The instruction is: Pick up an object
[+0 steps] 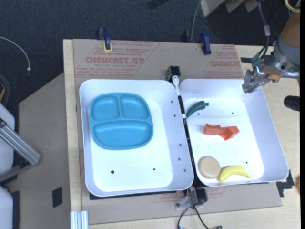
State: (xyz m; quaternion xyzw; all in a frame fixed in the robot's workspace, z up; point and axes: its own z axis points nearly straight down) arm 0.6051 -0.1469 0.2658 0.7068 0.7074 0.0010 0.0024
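Hanging over the far right corner of the right bin (267,128), at about two o'clock from that bin's middle: the gripper (251,84), grey, small and blurred, with nothing seen between its tips; whether wide or narrow, cannot tell; arm cut off by the right edge of the view, only the wrist and some cable visible.

Lying inside the right bin: a green object (196,108) toward eleven o'clock, slim and curved, touching or just beside the wall nearest the divider, its kind hard to make out; an orange-red piece (221,130) near the middle, angular, shape unclear; a round tan disc (208,166) at seven o'clock; a yellow banana (233,172) just beside the disc at six o'clock, possibly touching it, too close to judge; all well apart from the gripper.

Resting in the left bin (133,175), toward ten o'clock: a blue divided plate (121,121) with three compartments.

Clamped at the far edge of the board: two blue clips (106,35).
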